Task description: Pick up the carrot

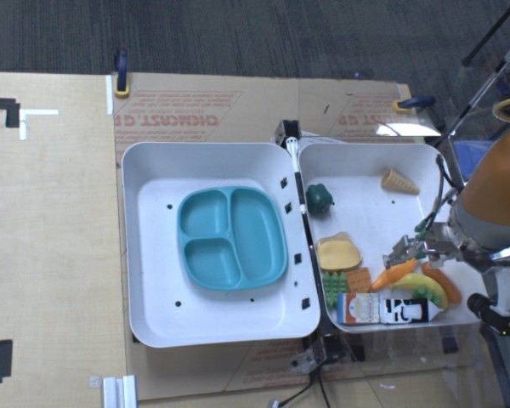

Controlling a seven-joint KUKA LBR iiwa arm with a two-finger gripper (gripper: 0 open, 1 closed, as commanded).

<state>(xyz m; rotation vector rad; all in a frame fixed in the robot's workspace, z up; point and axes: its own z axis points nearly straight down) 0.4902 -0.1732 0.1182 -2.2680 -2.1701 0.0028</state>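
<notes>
While the arm [493, 185] leans in from the right edge, its gripper [405, 251] sits low over the right bin [361, 172], metal tip pointing left. From this angle I cannot tell how the tip is set; it is small, shiny and partly lost in the clutter around it. Right beneath it, touching or very nearly so, lies the carrot [394, 273], orange, slanting up toward the right. Nothing shows it lifted; it rests on the bin floor among its neighbours.

Just beside the carrot on the right comes a banana [432, 289], yellow going green, curving down, and behind that an orange-red piece [447, 282] I cannot name. Below them a milk carton [382, 309] lies on its side along the near wall. To the left of the carrot there is a cracker [358, 280], brownish and square, and just beside it a green ridged piece [333, 289]. Above those sits a slice of bread [338, 252], tan and rounded.

Further up the bin, a dark green pepper [320, 198] stands near the left wall, well apart from the gripper. An ice cream cone [399, 181] lies on its side near the far wall.

Across the divide, the left bin [144, 253] carries a teal divided plate [233, 237], three compartments, flat in the middle. Both bins rest on a cardboard sheet [178, 113] over the wooden bench [47, 245].
</notes>
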